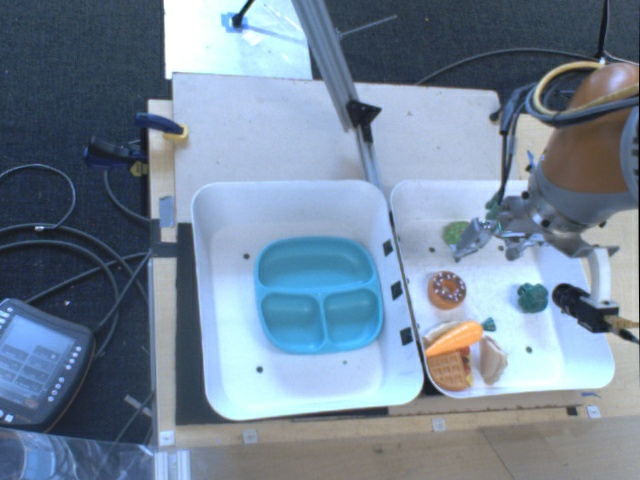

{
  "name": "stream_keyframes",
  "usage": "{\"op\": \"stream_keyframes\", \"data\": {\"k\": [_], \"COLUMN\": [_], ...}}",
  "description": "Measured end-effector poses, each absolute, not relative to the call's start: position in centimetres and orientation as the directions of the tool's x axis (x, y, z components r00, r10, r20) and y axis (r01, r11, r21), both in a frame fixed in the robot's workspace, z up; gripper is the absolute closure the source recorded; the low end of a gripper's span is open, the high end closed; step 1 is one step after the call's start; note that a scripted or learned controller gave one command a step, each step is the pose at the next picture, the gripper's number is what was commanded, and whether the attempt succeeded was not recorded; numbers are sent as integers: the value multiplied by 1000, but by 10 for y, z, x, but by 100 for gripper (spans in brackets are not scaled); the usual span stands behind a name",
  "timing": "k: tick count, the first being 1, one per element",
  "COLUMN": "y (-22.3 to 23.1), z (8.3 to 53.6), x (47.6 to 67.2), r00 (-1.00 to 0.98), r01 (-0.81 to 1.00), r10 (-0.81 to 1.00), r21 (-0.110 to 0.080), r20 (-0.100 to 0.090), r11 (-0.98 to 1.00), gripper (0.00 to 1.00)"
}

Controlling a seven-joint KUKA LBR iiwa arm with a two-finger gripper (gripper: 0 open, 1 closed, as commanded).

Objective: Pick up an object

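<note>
The grey two-finger metal gripper (480, 236) hangs over the far part of the right shallow white plastic bin (600, 368), fingertips pointing toward the left bin. How far the fingers are apart cannot be told; nothing is seen between them.

Nearest candidate: a small light-green lumpy plastic piece (457, 233), just beside the fingertips on their left, possibly touching; contact is unclear. It is roundish with no clear long axis, so approach angle likely matters little.

Other things, all nearer the camera than the tool:
- round brown doughnut toy with sprinkles (447, 289), flat disc, below the fingertips, near
- dark-green knobbly broccoli-like toy (532, 297), below the wrist, bumpy
- orange carrot-shaped smooth toy (453, 337), long axis running left-right with a slight tilt, further down
- tan waffle-textured square (451, 369) and pale beige lump (492, 360), touching the carrot end, at the bin's near edge
- tiny teal bit (488, 323) beside the carrot

The left white bin (215, 368) holds a light-blue three-compartment plastic tray (320, 294), well apart from the tool on its left.

Judgement: the pick is not yet made; the light-green piece is the likely target.
</note>
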State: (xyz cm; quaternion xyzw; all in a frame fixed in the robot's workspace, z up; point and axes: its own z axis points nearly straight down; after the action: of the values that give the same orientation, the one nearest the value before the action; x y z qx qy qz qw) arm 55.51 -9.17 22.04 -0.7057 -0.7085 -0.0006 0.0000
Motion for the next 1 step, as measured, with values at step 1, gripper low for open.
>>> {"op": "stream_keyframes", "data": {"k": [1], "y": [-92], "z": [221], "x": [555], "r00": [-2], "r01": [1000], "r10": [1000], "r21": [1], "r20": [1], "r11": [2], "gripper": [0]}}
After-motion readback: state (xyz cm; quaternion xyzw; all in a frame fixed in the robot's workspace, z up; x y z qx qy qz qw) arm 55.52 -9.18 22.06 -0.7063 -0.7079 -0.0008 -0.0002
